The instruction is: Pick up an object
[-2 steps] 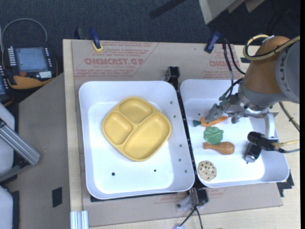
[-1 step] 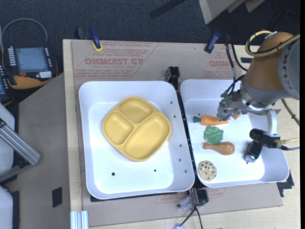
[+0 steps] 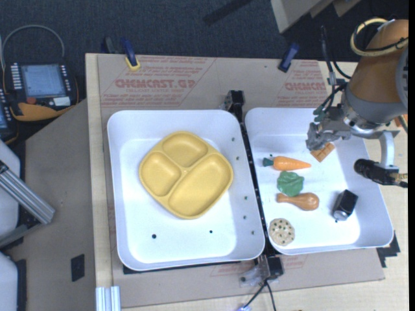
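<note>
Glossy yellow plastic plate (image 3: pixel 186 174) in smooth white plastic bin (image 3: pixel 130 238)

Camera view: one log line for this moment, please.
tool over right bin, upper area | brown piece at its tip, grasp unconfirmed | carrot, cookie lying loose

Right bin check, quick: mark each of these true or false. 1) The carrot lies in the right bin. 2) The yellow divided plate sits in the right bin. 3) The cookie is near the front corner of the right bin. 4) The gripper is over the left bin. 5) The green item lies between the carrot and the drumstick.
1) True: the carrot lies in the right bin.
2) False: the yellow divided plate sits in the left bin.
3) True: the cookie is there.
4) False: the gripper is over the right bin.
5) True: the green item is above the drumstick.
</note>
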You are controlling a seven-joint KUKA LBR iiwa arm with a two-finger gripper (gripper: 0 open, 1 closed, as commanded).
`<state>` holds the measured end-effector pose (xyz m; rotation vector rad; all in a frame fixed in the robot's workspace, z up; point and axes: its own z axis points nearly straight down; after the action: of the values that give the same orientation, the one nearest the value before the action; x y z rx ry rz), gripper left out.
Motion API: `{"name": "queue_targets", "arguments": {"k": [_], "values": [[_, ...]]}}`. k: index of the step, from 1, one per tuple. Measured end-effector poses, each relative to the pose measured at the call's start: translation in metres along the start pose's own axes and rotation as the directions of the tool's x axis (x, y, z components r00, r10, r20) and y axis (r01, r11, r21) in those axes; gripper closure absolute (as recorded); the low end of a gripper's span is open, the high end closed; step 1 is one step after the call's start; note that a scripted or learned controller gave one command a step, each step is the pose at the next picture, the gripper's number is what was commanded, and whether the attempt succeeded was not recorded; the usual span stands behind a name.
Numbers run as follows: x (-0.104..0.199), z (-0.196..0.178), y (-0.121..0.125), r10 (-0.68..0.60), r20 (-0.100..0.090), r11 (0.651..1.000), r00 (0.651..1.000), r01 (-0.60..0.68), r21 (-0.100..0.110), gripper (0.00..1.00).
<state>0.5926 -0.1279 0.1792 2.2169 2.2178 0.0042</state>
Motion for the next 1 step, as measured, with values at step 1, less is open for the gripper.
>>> {"name": "queue_targets", "arguments": {"k": [1], "values": [[0.0004,-0.0613,0.0098,-0.001,0.0,1.0,1.0,0.001,-0.002,1.0]]}}
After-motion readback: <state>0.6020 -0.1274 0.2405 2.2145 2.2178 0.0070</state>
